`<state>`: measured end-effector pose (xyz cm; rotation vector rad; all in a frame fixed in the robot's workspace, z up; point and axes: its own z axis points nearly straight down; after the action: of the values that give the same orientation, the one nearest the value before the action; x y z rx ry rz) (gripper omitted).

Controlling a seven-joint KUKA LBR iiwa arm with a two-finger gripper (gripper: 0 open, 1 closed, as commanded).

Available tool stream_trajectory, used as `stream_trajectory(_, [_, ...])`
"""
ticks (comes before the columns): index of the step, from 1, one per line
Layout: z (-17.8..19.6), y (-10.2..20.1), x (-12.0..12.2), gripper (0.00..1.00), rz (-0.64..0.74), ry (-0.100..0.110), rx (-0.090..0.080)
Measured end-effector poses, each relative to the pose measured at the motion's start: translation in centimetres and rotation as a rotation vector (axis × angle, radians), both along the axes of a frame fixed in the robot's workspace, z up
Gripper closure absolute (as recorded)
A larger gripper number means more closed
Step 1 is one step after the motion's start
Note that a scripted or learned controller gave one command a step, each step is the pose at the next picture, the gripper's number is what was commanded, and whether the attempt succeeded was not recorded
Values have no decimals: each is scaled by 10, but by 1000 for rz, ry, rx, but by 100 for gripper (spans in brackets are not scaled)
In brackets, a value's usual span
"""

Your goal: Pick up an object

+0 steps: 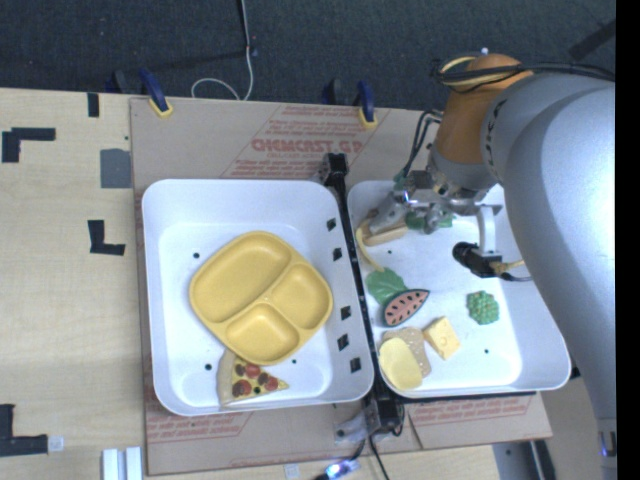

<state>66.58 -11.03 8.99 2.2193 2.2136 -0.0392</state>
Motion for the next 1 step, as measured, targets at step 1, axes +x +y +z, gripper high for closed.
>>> stream_trajectory(1, [1,9,-48,0,-2,-31,13])
